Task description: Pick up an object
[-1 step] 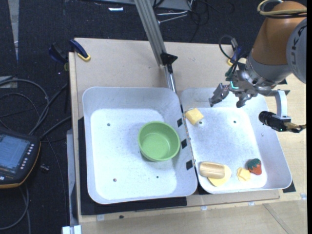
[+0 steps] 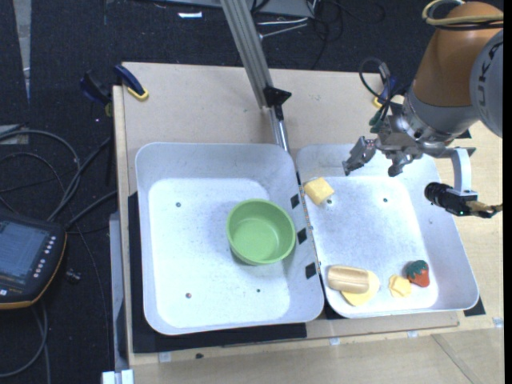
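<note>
My gripper (image 2: 374, 160) hangs over the back of the right bin (image 2: 376, 218), fingers spread open with nothing between them. A yellow block (image 2: 318, 190) lies at the bin's back left corner, left of and below the gripper. Along the front of that bin rest a tan bread-like piece on a yellow slice (image 2: 350, 282), a small yellow chunk (image 2: 400, 286) and a red strawberry-like toy with a green top (image 2: 418, 273). A green bowl (image 2: 260, 231) stands upright in the left bin (image 2: 192, 238).
A grey metal pole (image 2: 252, 50) slants down to the gap between the bins at the back. A blue and yellow clamp (image 2: 128, 81) sits on the bench's far left corner. A tablet (image 2: 24, 258) lies off the bench to the left.
</note>
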You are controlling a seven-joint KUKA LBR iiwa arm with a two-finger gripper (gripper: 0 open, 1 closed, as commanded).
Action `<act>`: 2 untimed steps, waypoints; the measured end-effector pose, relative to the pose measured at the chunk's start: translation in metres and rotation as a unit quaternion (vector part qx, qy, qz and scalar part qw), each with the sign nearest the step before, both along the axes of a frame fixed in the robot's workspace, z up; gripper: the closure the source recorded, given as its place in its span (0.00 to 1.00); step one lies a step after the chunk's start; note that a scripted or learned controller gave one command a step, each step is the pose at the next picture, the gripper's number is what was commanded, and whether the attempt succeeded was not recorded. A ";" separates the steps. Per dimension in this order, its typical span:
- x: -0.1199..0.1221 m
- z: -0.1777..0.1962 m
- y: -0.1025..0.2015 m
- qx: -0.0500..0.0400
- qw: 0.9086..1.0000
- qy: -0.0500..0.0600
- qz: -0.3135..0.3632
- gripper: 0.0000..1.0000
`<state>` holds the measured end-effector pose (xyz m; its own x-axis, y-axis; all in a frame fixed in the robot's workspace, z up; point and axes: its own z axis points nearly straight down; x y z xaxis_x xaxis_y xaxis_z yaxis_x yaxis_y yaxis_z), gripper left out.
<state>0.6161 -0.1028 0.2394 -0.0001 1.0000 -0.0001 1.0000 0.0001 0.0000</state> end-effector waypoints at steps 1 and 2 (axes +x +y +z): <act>0.005 -0.048 -0.006 0.000 1.000 0.002 0.000 0.00; 0.007 -0.101 0.004 0.000 1.000 0.002 0.000 0.00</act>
